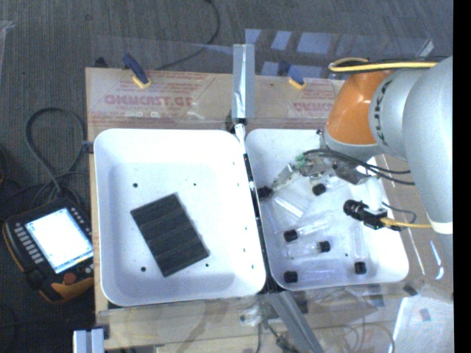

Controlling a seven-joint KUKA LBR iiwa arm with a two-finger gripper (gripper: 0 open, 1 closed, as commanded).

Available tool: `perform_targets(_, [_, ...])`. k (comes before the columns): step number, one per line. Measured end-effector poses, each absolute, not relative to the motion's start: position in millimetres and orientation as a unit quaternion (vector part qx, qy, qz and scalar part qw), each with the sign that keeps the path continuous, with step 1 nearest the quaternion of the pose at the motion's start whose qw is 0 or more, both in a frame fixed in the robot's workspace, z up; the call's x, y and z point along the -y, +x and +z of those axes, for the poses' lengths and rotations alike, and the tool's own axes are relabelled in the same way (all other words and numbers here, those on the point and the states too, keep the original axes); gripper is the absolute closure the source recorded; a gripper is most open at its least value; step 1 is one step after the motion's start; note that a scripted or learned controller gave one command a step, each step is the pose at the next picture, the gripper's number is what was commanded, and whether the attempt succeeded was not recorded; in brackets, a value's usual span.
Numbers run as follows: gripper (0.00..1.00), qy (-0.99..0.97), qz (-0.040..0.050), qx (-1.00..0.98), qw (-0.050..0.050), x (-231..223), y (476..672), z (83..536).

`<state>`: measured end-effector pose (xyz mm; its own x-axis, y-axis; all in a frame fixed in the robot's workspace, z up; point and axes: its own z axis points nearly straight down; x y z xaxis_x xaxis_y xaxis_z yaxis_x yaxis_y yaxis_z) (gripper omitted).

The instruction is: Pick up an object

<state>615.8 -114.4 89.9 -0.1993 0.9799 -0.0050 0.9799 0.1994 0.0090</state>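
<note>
The arm [401, 123] reaches in over the right bin [390, 267], its pincer [313, 169] low near that bin's far edge among several clear plastic tubes with black caps [309, 230] scattered across the bin floor; I cannot tell how far the pincer is open or whether it has hold of anything. In the left bin [110, 160] 1 dark ribbed block [169, 234] lies tilted toward the near edge.

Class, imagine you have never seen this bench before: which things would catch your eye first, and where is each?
The grey arm with its orange band looms in from the right over the right bin. A dark ribbed rectangular pad lies askew in the left bin. The right bin holds a scatter of clear, black-capped tubes.
</note>
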Motion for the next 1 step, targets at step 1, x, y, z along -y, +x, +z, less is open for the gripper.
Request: perform_targets(1, [1.00, 0.633, 0.0043, -0.774, 0.007, 114.5, 617.8, 101.0])
